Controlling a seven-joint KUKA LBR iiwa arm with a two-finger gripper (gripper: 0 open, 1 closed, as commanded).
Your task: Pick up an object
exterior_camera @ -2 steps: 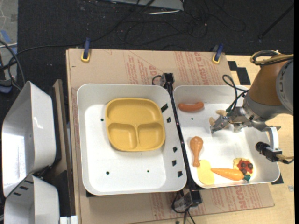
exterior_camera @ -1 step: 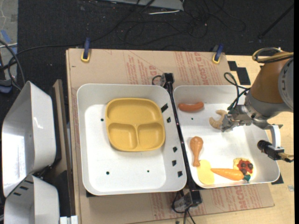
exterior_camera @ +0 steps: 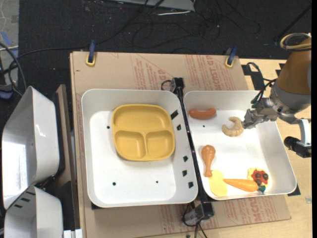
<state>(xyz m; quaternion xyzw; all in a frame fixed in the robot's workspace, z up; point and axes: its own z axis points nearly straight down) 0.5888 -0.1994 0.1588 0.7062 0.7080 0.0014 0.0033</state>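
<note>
A: Since nothing has left the right-hand shallow white bin (exterior_camera: 277,148), is the pick even started?

B: Barely, I'd say. The two-finger gripper (exterior_camera: 247,120) sits low just beside the pale tan croissant-shaped toy (exterior_camera: 233,127), at its right end, possibly touching; the slant of the view leaves that unclear. Whether its fingers are open or closed I cannot tell.

A: What else lies around the croissant?

B: An orange plastic sausage (exterior_camera: 202,113) up-left of it, a brown toy drumstick (exterior_camera: 208,158) below-left, an orange carrot (exterior_camera: 240,184) further below. The yellow divided plate (exterior_camera: 143,132) is well to its left, in the other bin.

A: So what remains?

B: Closing on something and lifting it clear.
</note>
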